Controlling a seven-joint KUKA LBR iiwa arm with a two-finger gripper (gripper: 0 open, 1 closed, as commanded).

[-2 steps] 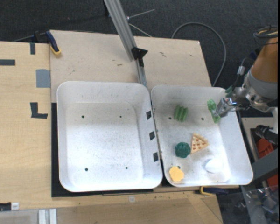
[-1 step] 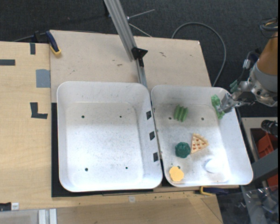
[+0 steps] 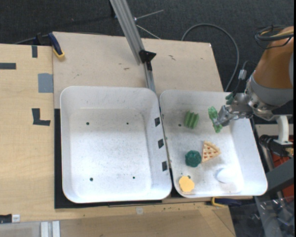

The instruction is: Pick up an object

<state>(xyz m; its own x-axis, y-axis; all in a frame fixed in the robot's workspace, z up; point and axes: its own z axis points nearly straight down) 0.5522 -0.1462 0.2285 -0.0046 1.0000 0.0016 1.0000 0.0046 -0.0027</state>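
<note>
Camera view: my gripper sits over right bin, fingers clamped on a small green piece, from what I see.

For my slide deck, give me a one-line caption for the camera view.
KUKA arm's gripper poised over the right bin, near a green ridged block, dark green lump, waffle wedge and yellow piece.

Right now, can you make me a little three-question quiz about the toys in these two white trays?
1. True or false: the toys lie in the left tray.
2. What sits closest to the jaws: A) yellow disc B) light green piece C) white ball?
3. Fill in: the triangle waffle lies beside the dark green ____.

Key: 1 false; 2 B; 3 lump.
</note>
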